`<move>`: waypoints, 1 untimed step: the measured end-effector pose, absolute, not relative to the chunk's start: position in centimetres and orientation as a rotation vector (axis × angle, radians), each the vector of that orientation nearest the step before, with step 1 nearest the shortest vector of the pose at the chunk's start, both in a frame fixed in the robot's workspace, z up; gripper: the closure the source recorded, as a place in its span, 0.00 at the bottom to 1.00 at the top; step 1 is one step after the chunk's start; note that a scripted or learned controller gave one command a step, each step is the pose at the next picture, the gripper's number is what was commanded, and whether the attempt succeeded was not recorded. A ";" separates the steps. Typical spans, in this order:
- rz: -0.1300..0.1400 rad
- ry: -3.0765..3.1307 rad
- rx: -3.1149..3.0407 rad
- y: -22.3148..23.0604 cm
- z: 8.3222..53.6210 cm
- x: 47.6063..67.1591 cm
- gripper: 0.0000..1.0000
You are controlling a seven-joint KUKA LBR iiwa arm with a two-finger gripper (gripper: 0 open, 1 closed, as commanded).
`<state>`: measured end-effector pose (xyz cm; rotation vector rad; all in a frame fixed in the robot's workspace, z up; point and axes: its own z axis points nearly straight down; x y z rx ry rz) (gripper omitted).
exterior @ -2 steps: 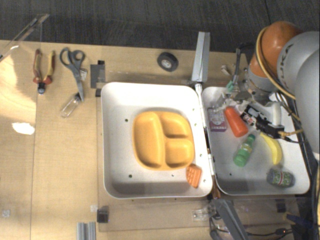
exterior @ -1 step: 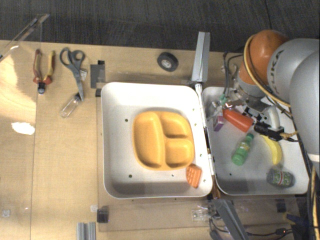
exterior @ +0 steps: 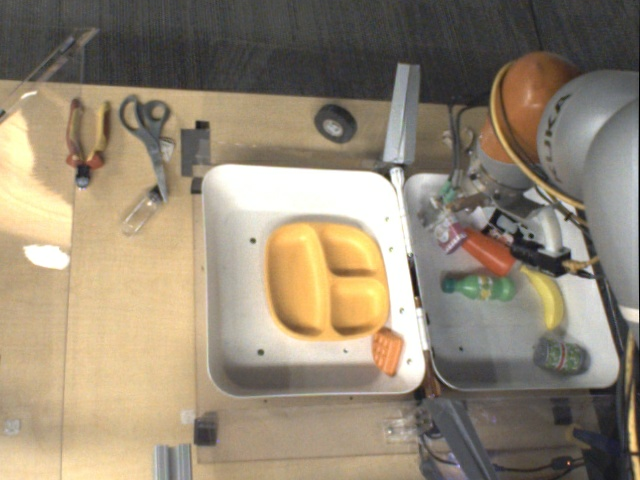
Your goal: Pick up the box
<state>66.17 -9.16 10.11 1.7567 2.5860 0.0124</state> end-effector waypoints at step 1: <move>0.008 2.762 1.480 -2.0 21.1 62.4 1.00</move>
